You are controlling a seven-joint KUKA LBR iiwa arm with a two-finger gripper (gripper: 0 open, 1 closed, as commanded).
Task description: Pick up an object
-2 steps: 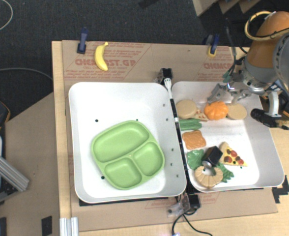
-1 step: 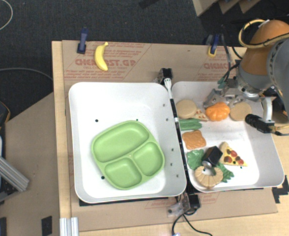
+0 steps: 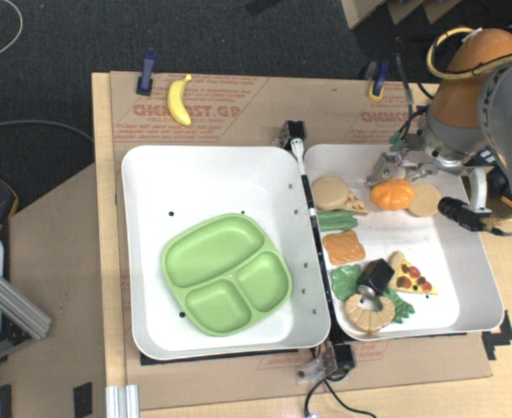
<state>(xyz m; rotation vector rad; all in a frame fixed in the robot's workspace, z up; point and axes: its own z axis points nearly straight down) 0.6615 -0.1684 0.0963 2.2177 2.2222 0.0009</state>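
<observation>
Orange (image 3: 392,195) sits at the far end of the right bin (image 3: 474,303), between a tan cookie (image 3: 330,191) and a pale disc (image 3: 424,201), and the gripper (image 3: 401,165) hangs right over its far side, which suggests it is the piece being gone for; whether the gripper is wide or narrow cannot be told. Other toy food crowds the near half of that bin, a pizza slice (image 3: 410,276), bread (image 3: 343,247) and greens (image 3: 347,279) among them. A green tray (image 3: 226,273) lies alone in the left bin (image 3: 151,190), and a banana (image 3: 180,99) lies outside on the bench, so the far-right cluster is probably the easiest reach for an arm coming in from the right.
</observation>
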